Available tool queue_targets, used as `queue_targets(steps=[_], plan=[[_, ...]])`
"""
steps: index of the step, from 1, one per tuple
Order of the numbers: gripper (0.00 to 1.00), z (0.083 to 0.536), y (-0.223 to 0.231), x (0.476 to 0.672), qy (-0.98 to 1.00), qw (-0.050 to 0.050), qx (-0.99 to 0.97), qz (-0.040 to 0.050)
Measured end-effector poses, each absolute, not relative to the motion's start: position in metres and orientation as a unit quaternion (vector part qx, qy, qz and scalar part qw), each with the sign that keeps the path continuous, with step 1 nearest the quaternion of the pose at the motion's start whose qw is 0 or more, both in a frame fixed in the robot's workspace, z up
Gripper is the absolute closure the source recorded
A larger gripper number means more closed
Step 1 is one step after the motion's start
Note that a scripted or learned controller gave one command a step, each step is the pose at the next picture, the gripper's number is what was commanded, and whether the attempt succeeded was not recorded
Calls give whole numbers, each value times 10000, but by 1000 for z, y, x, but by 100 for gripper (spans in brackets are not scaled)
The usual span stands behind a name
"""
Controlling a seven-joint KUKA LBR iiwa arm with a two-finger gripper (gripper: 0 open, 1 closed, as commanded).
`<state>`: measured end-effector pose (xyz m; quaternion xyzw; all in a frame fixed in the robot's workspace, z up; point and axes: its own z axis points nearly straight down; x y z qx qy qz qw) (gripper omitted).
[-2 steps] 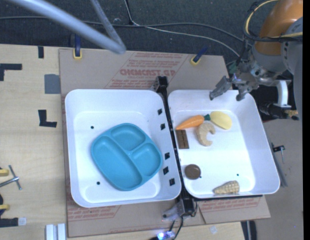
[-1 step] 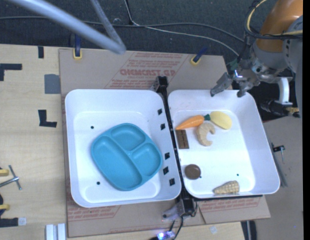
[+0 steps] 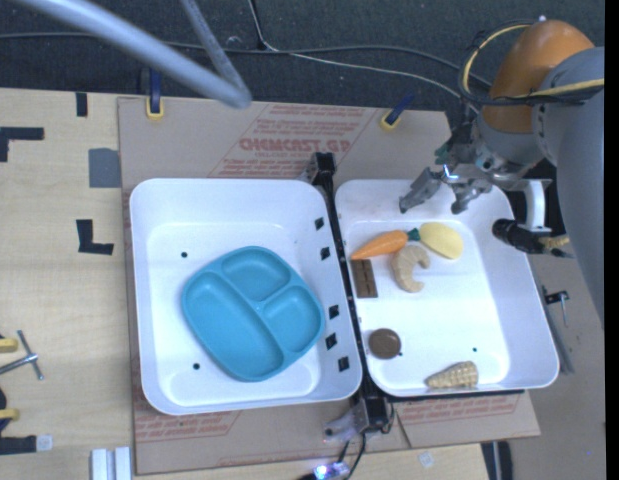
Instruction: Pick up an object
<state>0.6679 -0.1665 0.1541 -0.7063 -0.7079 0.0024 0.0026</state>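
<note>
The end effector (image 3: 441, 194) hangs splayed open and holding nothing at the right bin's (image 3: 509, 298) far edge, poised above the lemon (image 3: 442, 239)

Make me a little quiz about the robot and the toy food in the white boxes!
1. True or false: the blue tray lies in the left bin.
2. Which thing touches the carrot's green end? A) lemon B) corn cob C) brown disc
3. Fill in: the open gripper is above the ____ bin's far edge, holding nothing.

Key: 1 true. 2 A. 3 right.
</note>
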Motion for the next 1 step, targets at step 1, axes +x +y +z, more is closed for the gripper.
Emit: queue_targets(steps=[1], plan=[[0, 94, -157, 666, -7080, 17, -7062, 19]])
